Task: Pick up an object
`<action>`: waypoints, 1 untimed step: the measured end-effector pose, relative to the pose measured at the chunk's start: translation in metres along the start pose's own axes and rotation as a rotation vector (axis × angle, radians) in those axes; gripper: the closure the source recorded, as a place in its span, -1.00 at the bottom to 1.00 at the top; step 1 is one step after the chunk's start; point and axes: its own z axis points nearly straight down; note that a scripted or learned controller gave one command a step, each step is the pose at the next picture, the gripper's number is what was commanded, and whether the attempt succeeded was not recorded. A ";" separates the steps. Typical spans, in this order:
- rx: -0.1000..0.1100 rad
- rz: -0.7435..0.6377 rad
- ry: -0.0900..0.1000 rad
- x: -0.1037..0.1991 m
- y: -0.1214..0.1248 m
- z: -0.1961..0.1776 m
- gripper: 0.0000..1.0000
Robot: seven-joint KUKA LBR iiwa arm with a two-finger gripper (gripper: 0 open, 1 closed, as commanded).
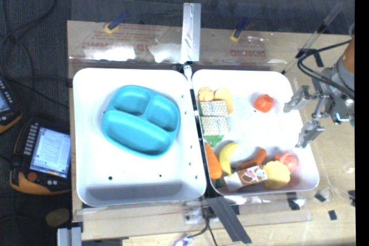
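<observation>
The right bin holds several toy foods. A red tomato lies near the back. A yellow banana, an orange carrot, a sausage, a yellow lemon-like piece and a red piece crowd the front. Two patterned blocks sit along the left wall beside a yellow piece. My gripper hangs at the bin's right edge, open, with nothing between its fingers.
The left bin carries a blue divided plate. A metal divider post stands behind the two bins. A handheld pendant and cables lie left of the bench.
</observation>
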 end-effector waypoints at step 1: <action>0.000 0.160 0.000 -0.075 0.003 0.084 -1.00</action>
